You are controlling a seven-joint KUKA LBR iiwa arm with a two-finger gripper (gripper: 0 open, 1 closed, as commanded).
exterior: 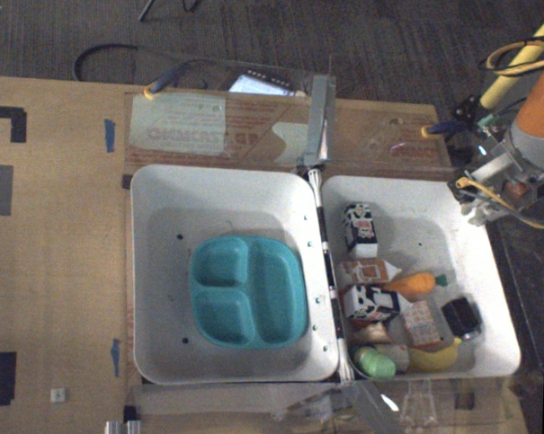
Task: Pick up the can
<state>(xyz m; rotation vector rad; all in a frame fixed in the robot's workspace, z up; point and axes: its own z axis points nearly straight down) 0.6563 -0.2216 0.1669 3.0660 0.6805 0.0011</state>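
**Can low in the right bin's near corner, jaws up at its far right rim**

Probably the can (375,361): a small pale-green rounded thing with a whitish end, seemingly lying on its side. Too blurred to read any label or be sure of its shape. Tucked into the near left corner of the right bin (486,257), close against that bin's left wall and near wall. Partly crowded by neighbours, touching or almost touching them.

Well apart from the jaws, which hang at the far right rim of the right bin, over its edge rather than over the clutter. Diagonally across that bin from the can, with nothing seen between them. Spread or pressed together: cannot tell, lost in cables and blur. Above them, beyond the right bin's far right corner, the arm (539,115) with its orange band.

Elsewhere inside the right bin:
- Just right of the can along the near wall, a banana (434,356).
- Near the middle, a carrot (411,283) lying across.
- By the left wall, a cow-patterned carton (361,228) toward the far side.
- A second spotted carton (369,304) lower down, just above the can.
- Toward the right wall, a black object (461,316).
- Beside it, a small pinkish box (420,322).

Left of the right bin and touching it, the left bin (155,215), with a teal divided tray (248,291) inside. Under both, the wooden counter (55,247).
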